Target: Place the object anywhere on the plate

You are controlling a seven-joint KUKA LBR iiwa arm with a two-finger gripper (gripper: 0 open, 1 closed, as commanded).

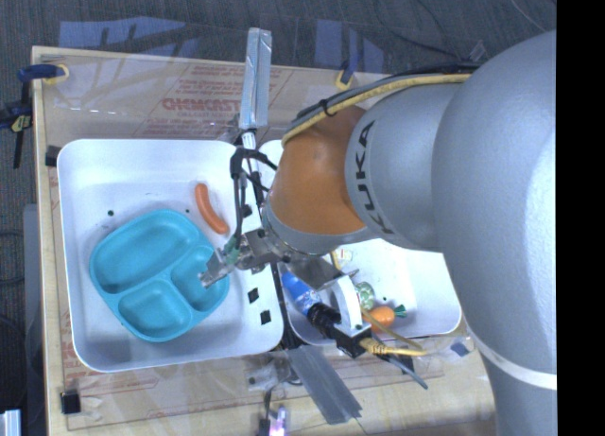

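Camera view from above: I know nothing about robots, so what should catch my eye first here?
The huge grey arm with its orange band fills the right side and hides much of the right bin. Next comes the bright blue plate, split into compartments, lying in the left bin. The gripper hovers at its right edge, and an orange sausage lies on the bin floor just above the plate.

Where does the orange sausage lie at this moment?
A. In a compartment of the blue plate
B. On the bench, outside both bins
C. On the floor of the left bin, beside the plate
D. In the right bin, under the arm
C: the orange sausage lies on the white floor of the left bin, just off the upper right edge of the blue plate, not inside a compartment.
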